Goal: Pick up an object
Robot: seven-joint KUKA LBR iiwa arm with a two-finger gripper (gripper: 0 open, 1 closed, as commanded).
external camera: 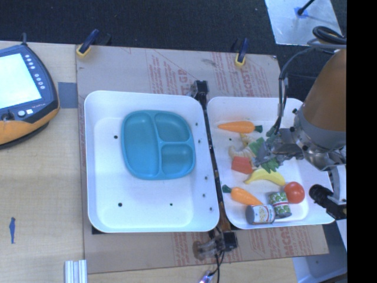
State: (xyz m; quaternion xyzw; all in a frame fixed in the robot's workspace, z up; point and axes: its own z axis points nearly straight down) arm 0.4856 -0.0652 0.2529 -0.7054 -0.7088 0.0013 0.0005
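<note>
From my seat the pincer (268, 153) sits low in the right bin (219, 158), down among the toy food, but it is a dark tangle against green pieces and I cannot tell how it stands — nor whether anything is caught in it. Just below it lies a yellow banana (265, 177), with a red block (241, 165) touching the banana's left end. Above, near the bin's far wall, an orange carrot (237, 126) lies crosswise, and a pale piece (242, 140) rests just under it. Toward the near edge I see a second carrot (244, 196), a red tomato (294, 191), and two small cans (269, 210) lying side by side. The grey arm with its orange band (331, 96) comes in from the right, over that bin's corner. The left bin (100, 175) holds a blue divided plate (158, 144) — well apart from the arm. A tablet-like controller (23, 96) rests on the bench at far left.
</note>
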